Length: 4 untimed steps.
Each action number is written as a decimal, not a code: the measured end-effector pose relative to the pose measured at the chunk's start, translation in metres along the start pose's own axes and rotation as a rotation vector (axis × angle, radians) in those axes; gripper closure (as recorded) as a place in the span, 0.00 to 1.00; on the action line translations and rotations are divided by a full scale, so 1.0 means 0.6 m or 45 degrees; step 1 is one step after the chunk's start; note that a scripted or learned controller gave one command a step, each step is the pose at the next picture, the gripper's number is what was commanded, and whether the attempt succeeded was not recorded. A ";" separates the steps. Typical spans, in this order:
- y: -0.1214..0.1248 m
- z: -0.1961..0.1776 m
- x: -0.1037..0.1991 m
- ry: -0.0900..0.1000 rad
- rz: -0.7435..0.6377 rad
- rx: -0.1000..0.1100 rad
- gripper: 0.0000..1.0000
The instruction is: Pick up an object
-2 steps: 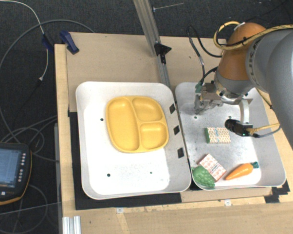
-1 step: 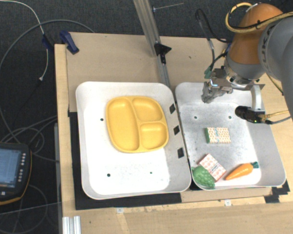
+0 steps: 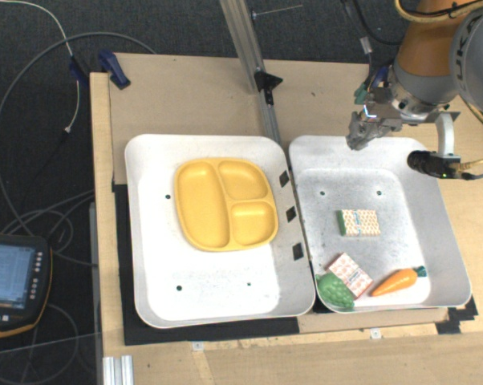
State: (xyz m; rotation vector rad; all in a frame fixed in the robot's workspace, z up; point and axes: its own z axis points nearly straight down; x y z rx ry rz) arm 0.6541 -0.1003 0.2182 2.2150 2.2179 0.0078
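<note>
Bench seen from above, bearing two shallow white bins side by side. The left bin (image 3: 145,215) is holding a yellow divided plate (image 3: 225,203). The right bin (image 3: 434,215) is holding four small things: a patterned sponge block (image 3: 359,222) near the middle, and along the near edge a red-and-white packet (image 3: 351,273), a green leafy toy (image 3: 334,291) touching it, and a toy carrot (image 3: 396,281) to the right.

A grey arm with an orange band is reaching in from the right, and its gripper (image 3: 360,135) is hanging over the far left rim of the right bin. Whether it is released or clenched I cannot tell (the tips are small and dark against the rim), and nothing is showing between them.

Any object will do, so the sponge block looks like the best choice: it is lying alone, well apart from its neighbours and the bin walls. It is sitting nearer to the viewer than the gripper, almost directly in line. To do this well, the gripper is probably best centred above the block before descending, straddling its narrower sides.
</note>
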 end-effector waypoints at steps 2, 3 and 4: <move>-0.003 -0.099 0.091 0.004 -0.006 0.010 1.00; -0.014 -0.066 0.177 0.004 -0.006 0.015 1.00; -0.029 -0.049 0.250 0.004 -0.005 0.015 1.00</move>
